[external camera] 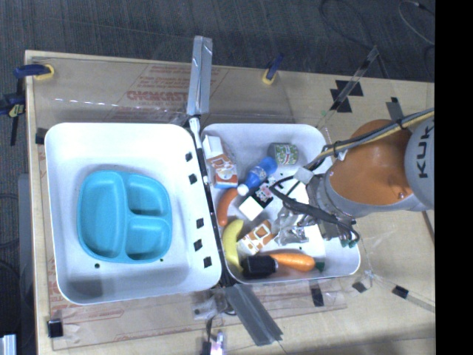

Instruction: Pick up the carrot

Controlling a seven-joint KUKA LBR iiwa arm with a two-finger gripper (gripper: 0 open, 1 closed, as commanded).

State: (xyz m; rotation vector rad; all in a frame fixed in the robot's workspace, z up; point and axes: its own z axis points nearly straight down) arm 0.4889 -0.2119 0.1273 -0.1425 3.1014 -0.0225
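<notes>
The carrot (pixel 294 260) lies just below the tool (pixel 294 231) at the right bin's (pixel 244 135) near wall, long axis left-right; how wide the tool stands I cannot tell.

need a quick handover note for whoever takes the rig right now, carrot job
Hand: low over the middle of the right bin, amid the clutter; whether it is open or shut cannot be read from this view. Nothing visibly held.
Carrot: lying flat at the right bin's near edge, just below the hand, next to a black object and close to the banana.
Left bin: holds the blue divided tray.
Done: the arm is in over the right bin.
Left: grasp the carrot and lift it out.
</notes>
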